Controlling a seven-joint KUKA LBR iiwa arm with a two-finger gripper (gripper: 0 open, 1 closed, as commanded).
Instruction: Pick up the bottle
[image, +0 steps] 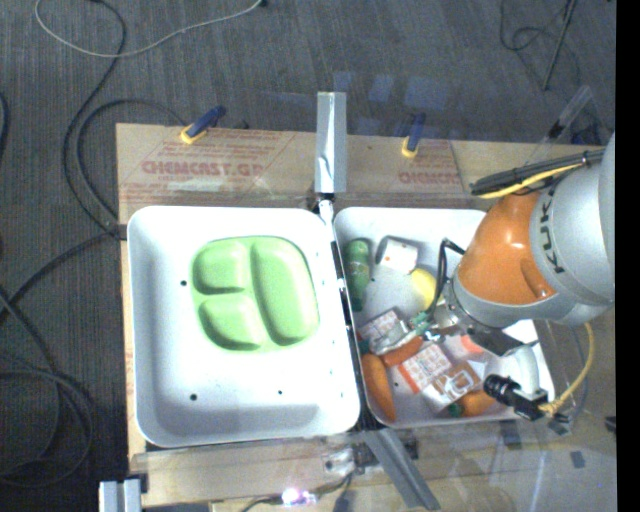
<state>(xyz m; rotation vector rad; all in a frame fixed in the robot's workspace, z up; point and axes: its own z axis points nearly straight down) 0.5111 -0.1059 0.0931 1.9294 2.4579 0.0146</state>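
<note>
Gripper (432, 322) is down among the clutter in the right bin (470, 217), and whether it's apart or together I cannot tell, hidden as it is under the orange wrist. Just to its left lies the green bottle (356, 271), flat against the bin's left wall. Looks light, rigid, smooth plastic, likely slippery. Best hold, I'd say: across the mid-body, away from the wall. 1 green tray (256, 292) sits further left.

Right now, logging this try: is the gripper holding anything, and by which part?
Cannot be told: the arm's orange wrist hides the gripper over the right bin.
</note>
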